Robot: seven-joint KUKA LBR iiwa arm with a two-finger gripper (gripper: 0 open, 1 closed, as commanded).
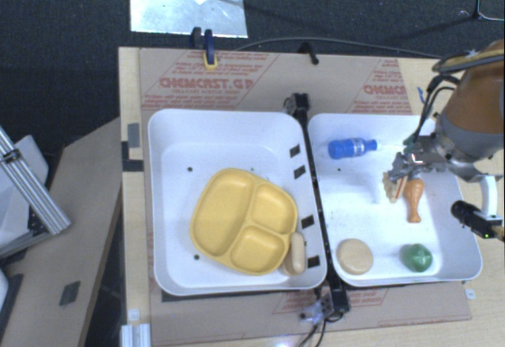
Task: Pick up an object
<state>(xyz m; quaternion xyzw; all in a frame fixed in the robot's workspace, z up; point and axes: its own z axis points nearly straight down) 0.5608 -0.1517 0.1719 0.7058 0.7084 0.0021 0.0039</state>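
The right bin (pixel 465 263) holds a blue bottle (pixel 351 148) lying on its side at the back, an orange carrot-like piece (pixel 414 199), a round tan bun (pixel 354 255) and a green lump (pixel 417 257) at the front. My gripper (pixel 397 184) reaches in from the right and points down just left of the orange piece, its fingertips close to the bin floor. The orange piece lies beside the fingers, not visibly between them.
The left bin (pixel 170 180) holds a yellow divided plate (pixel 243 221) with a small beige piece (pixel 295 252) at its right rim. A black divider with clips (pixel 312 203) runs between the bins. A clamp (pixel 208 48) sits at the board's back edge.
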